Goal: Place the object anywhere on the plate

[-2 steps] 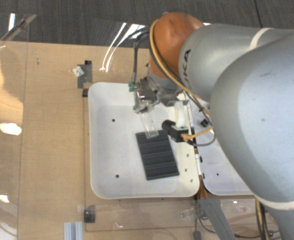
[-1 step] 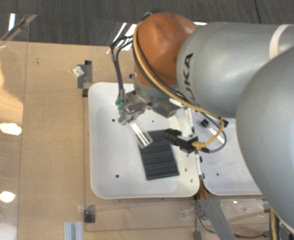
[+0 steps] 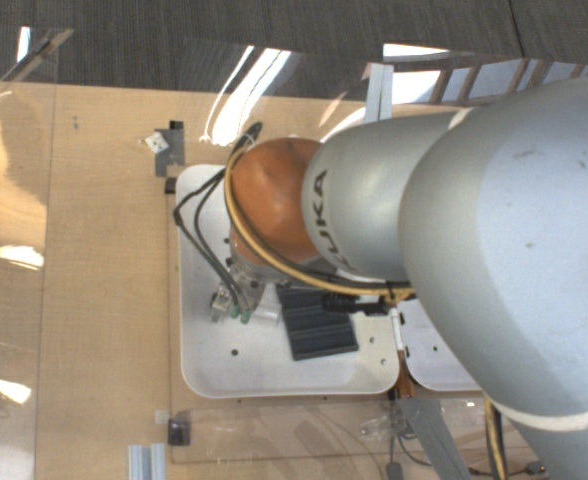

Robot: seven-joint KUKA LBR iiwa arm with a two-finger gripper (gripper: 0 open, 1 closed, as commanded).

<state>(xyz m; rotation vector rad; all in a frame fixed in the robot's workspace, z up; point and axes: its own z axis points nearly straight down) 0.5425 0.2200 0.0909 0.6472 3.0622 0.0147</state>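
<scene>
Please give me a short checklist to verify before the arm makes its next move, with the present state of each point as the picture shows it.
1. Arm is over the left bin: ok.
2. Gripper is low inside that bin: ok.
3. Something is held in the gripper: cannot tell, the wrist hides it.
4. Dark ribbed block lies in the left bin, beside the gripper: ok.
5. Plate location: cannot tell, the arm covers much of both bins.
6. Cables hang free of the bin wall: ok.
</scene>
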